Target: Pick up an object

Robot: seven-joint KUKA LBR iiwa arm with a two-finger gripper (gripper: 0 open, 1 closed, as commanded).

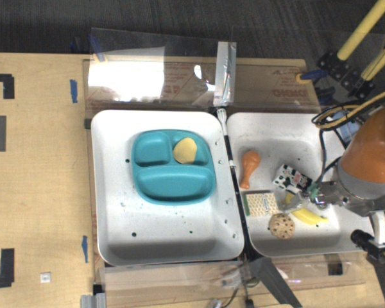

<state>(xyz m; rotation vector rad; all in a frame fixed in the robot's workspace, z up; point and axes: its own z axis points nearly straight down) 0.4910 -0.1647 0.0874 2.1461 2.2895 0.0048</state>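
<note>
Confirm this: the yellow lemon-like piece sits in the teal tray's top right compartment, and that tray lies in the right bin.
Not quite. The camera view shows the yellow lemon-like piece in the top right compartment of the teal tray, but that tray lies in the left bin, not the right bin.

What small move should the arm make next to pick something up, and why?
Probably a short descent onto the banana. The end effector sits in the right bin just above it, with nothing visibly held. The black-and-white toy, cracker and cookie crowd close, so it should go straight down.
</note>
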